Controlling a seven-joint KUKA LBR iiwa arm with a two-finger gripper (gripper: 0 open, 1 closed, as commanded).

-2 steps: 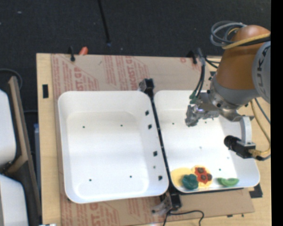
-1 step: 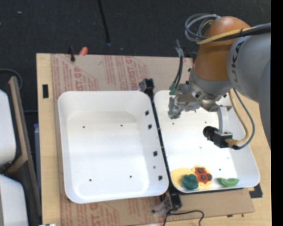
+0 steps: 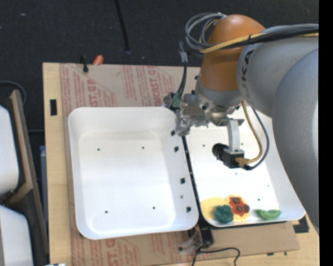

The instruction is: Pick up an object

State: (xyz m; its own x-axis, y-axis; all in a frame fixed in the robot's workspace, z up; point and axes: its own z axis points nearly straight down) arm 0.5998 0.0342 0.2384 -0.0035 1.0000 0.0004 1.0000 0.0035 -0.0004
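Note:
My gripper (image 3: pixel 180 125) hangs low over the back left corner of the right bin (image 3: pixel 216 182), close to the divide between the two bins. Nothing shows under it but the bin's rim. Along the right bin's front edge lie several small things: a yellow piece (image 3: pixel 209 207), a teal lump (image 3: pixel 223 214) on it, an orange and red piece (image 3: pixel 239 204), and a green piece (image 3: pixel 268 213) furthest right. All of them are well in front of the gripper.
The left bin (image 3: pixel 72 123) stands beside the right one on a cardboard sheet (image 3: pixel 116 85). The big grey arm with its orange band (image 3: pixel 233 49) covers the back right of the scene. Cables (image 3: pixel 202 248) trail at the front edge.

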